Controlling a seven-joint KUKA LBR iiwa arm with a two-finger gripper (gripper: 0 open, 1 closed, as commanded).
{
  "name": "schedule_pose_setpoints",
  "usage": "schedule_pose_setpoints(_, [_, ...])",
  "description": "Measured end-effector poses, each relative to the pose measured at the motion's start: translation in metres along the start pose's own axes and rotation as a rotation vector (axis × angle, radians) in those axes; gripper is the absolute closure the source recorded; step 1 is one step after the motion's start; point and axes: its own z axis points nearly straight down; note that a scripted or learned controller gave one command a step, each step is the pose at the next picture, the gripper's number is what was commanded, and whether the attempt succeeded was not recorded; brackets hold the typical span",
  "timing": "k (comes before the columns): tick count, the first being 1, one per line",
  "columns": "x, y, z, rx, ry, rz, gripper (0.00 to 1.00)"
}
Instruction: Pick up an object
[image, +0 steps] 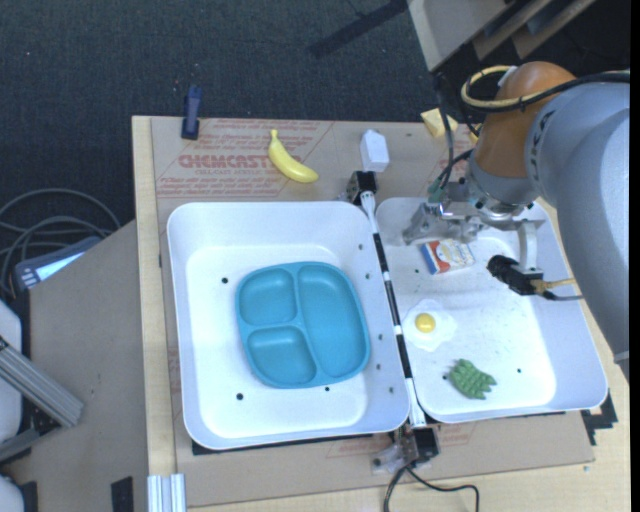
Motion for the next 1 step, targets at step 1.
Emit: schedule_pose_setpoints(1, [0.0082,-0.0047,-0.0004,0.000,-0.002,0.001,0.00])
